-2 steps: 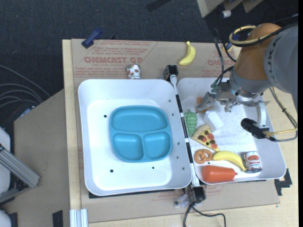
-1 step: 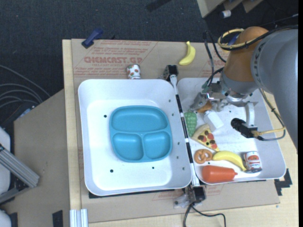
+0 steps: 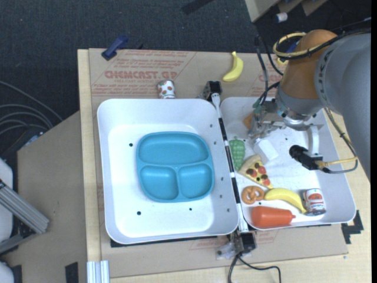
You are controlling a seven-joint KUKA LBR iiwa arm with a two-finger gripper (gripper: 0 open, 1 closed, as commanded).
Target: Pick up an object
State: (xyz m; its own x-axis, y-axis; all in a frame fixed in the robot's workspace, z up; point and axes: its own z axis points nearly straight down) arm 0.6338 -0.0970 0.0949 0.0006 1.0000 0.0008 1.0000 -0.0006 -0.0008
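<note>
Left bin (image 3: 112, 158): holds a blue divided plate (image 3: 175, 165).
Bench, far edge: a small can (image 3: 166, 88) and a yellow banana (image 3: 234, 68) lie outside the bins.
Right bin (image 3: 339, 187): green item (image 3: 237, 152), pizza slice (image 3: 255, 170), pretzel (image 3: 254, 194), second banana (image 3: 285, 197), orange-red vegetable (image 3: 273, 217), small can (image 3: 315, 201).
Gripper (image 3: 263, 124): low over the right bin's far left part; opening and grasp cannot be judged.

Robotics lab: taped bench (image 3: 147, 69), loose cables (image 3: 23, 108), toy-food bins (image 3: 112, 158).
</note>
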